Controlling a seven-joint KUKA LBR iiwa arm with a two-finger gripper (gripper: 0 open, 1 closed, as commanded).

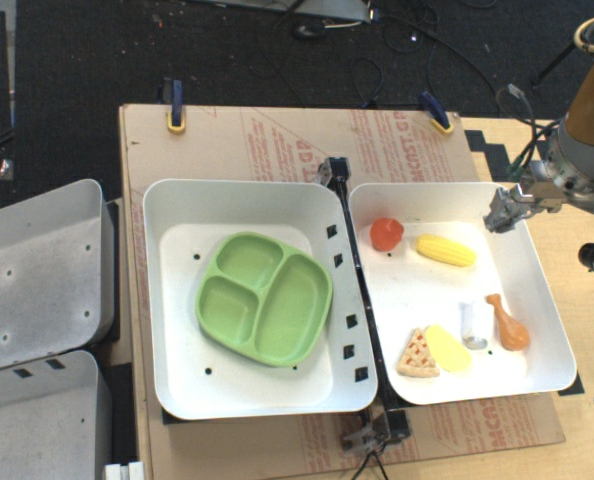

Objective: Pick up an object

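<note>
Corn was my pick: a small yellow plastic corn cob (pixel 446 251) lay on its side near the far end of the right-hand white bin (pixel 549 308), closest of all the toys to the end effector (pixel 501 215). I judged it light, stiff and hollow, with a ribbed skin that should give the pads some bite, though its rounded body could roll or squirt out if pinched off-centre. I would have taken it across the short axis at mid-length, jaws square to the cob.

Just to its left sat a round red plastic tomato (pixel 386 234), apart from the corn but near enough to be nudged. Toward the near end of that bin lay a toy pizza slice (pixel 416 356) touching a pale yellow cheese wedge (pixel 447 349), a small white-and-grey piece (pixel 469 326) I could not identify, and an orange plastic drumstick (pixel 507 324). Those flat ones looked harder to get fingers under.

The end effector hung over the bin's far right corner, beside the rim and well above the corn, gripping nothing; whether it was released or clenched I could not tell from that angle.

In the left-hand white bin (pixel 167 268) rested a green three-compartment plastic plate (pixel 265 297). Both bins sat on a cardboard-covered table (pixel 247 138).
</note>
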